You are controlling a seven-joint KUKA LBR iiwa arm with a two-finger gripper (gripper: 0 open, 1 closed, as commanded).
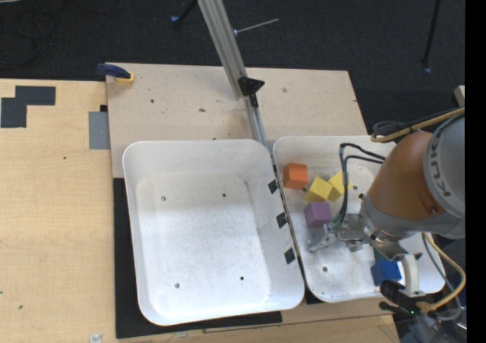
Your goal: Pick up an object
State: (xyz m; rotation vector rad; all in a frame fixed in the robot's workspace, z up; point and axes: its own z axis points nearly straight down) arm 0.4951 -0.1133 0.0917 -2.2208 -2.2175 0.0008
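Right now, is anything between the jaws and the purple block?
Nothing visible. The gripper sits just below the purple block in the right bin; the yellow block and orange block lie beyond it.

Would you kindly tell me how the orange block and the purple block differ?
The orange block sits at the far end of the right bin, apart from the arm; the purple block lies nearer, beside the gripper. They differ in colour. Both are small cubes of similar size.
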